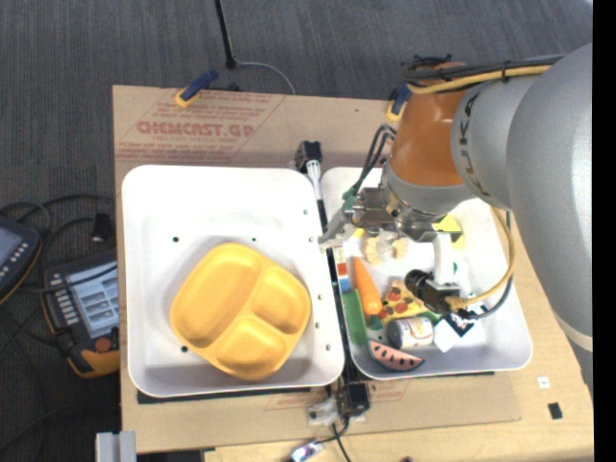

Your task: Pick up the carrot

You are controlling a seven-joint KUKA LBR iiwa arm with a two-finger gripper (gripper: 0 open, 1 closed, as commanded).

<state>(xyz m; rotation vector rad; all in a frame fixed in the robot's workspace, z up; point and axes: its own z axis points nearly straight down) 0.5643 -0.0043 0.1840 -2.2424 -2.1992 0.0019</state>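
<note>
The carrot (pixel 365 285) is a short orange piece lying in the left part of the right bin (pixel 500 354), close to the wall between the two bins. The gripper (pixel 381 241) hangs under the orange wrist band, just above and slightly behind the carrot's far end. The grey arm covers the back of the right bin. Nothing is seen lifted from the bin.
Around the carrot lie a green vegetable (pixel 353 321), a watermelon slice (pixel 396 357), a pizza slice (pixel 400 301), a small can (pixel 416 331) and a white item (pixel 449 258). The left bin (pixel 154 210) holds a yellow divided plate (pixel 241 308).
</note>
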